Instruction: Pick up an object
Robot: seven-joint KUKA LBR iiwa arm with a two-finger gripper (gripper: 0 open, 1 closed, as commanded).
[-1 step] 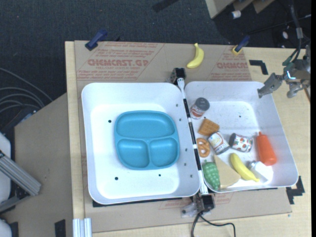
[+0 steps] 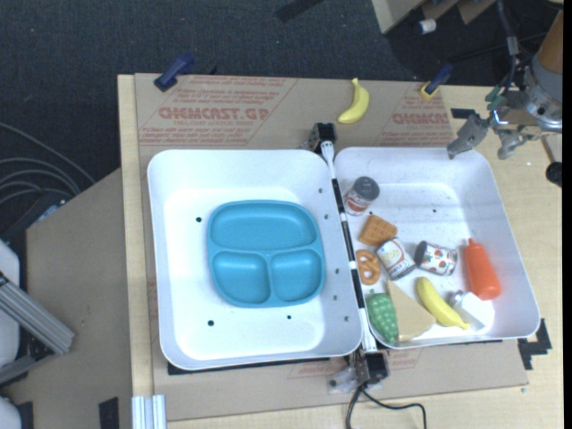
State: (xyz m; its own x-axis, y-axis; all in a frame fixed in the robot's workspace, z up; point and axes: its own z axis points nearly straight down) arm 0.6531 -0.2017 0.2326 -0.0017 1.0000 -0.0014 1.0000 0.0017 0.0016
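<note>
Camera view is showing the gripper (image 2: 490, 138) hovering with fingers spread apart, gripping nothing, over the right bin's (image 2: 500, 186) far right corner. Toys are lying in that bin: a can (image 2: 361, 194), an orange bottle (image 2: 482, 270) and a banana (image 2: 438, 302). A blue plate (image 2: 264, 251) is sitting in the left bin (image 2: 174, 239).

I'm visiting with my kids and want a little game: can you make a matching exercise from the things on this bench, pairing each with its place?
Things:
1. blue divided plate
2. orange bottle
3. loose banana
4. tool

Places:
A. on the board behind the bins
B. left bin
C. above the right bin's far right corner
D. right bin, near its right wall

Pairs: 1-B, 2-D, 3-A, 4-C
</note>
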